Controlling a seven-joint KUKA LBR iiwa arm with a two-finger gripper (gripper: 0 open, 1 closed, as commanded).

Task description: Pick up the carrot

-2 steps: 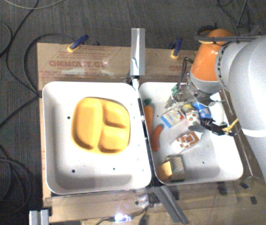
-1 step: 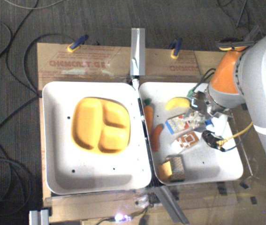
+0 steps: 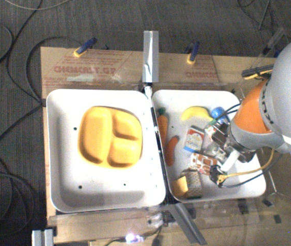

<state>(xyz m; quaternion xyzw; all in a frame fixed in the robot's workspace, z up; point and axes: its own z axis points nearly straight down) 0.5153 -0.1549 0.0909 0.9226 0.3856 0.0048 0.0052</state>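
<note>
Gripper [image 3: 213,164] right bin, carrot [image 3: 162,127] left — apart

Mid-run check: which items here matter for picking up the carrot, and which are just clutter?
Belongs to the job:
carrot, at the right bin's left wall
gripper, over the right bin

Just lying about:
banana
reddish sausage-shaped piece
small printed packets
yellow divided tray in the left bin

Carrot [image 3: 162,127] tight vs bin wall [image 3: 154,122]; sausage [image 3: 171,150] just beside.
</note>
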